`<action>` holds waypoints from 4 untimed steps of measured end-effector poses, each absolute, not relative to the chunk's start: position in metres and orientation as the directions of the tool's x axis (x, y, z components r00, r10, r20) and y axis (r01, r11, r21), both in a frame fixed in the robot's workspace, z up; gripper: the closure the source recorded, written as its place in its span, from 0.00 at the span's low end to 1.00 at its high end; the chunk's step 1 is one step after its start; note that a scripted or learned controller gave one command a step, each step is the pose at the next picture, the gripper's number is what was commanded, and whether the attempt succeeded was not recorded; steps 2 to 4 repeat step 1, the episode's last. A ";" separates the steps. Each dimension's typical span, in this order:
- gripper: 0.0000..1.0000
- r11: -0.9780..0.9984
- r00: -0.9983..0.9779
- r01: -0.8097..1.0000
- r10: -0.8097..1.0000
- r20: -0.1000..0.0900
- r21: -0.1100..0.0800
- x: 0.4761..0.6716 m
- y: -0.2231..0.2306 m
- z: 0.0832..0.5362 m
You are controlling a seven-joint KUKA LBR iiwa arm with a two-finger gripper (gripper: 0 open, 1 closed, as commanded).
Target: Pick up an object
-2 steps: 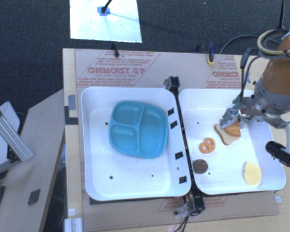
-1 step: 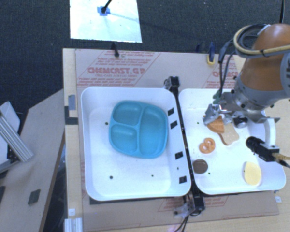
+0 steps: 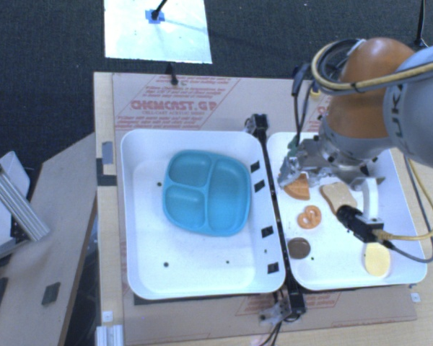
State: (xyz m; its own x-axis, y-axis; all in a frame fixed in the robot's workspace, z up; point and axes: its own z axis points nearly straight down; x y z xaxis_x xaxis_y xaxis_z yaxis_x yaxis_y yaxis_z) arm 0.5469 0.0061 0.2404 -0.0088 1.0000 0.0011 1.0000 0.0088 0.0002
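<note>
My end effector [image 3: 294, 171] sits low over the right bin [image 3: 333, 265], at its near-left part, right above the orange wedge [image 3: 297, 188]. That wedge looks like the thing to pick, and it lies on the bin floor just beside the dividing wall between the two bins. I cannot tell whether the end effector is released or clenched, because my wrist hides it from above. Nothing shows me the wedge gripped.

The main risk, as I judge it, is the crowding. The slice of toast [image 3: 337, 195] lies just beside the wedge, and the pretzel [image 3: 309, 217] is near below it. A slightly off approach could nudge one of them or trap two pieces at once. The wedge also looks thin and flat, so I could scrape over it and come up with nothing. Being this near the wall, I could also clip the bin's edge.

The brown disc [image 3: 298, 248] and the yellow piece [image 3: 377, 259] lie well apart from my reach. The blue plate [image 3: 206, 193] sits in the left bin [image 3: 151, 265].

My arm comes in from the right, bent over the right bin, wrist pointing down and towards the divider.
</note>
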 end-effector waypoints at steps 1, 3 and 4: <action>1.00 0.010 -0.010 1.000 1.000 0.002 0.002 0.550 0.064 0.246; 1.00 0.010 -0.010 1.000 1.000 0.002 0.002 0.550 0.064 0.246; 1.00 0.010 -0.010 1.000 1.000 0.002 0.002 0.550 0.064 0.246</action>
